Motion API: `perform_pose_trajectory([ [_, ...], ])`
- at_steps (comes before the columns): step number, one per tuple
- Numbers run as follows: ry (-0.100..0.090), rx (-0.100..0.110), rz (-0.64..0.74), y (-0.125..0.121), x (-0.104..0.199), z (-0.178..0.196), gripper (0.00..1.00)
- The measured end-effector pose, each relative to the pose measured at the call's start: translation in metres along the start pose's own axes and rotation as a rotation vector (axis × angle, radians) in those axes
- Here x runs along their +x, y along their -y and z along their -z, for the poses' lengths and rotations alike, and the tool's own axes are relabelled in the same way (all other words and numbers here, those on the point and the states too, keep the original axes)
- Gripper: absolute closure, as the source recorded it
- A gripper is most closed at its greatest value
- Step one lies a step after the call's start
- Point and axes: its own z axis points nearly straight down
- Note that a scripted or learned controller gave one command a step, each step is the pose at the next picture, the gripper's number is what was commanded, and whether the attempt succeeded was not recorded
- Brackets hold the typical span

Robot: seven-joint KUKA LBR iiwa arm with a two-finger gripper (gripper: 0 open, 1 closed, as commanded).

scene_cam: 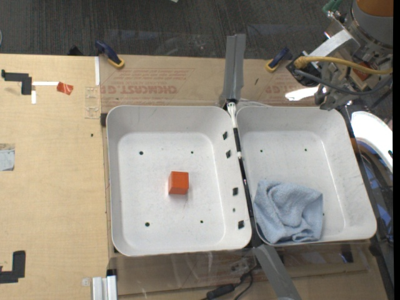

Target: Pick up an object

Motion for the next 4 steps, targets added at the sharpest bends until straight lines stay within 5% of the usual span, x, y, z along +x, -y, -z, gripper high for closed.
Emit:
perform_pose_trajectory([
  [1, -0.001, -0.001, -0.249, 0.024, -0.061, -0.035, 1.0],
  [2, -0.002, -0.002, -0.26, 0.036, -0.07, -0.013, 1.0],
  [4, 0.004, -0.006, -0.261, 0.019, -0.066, 0.009, 1.0],
])
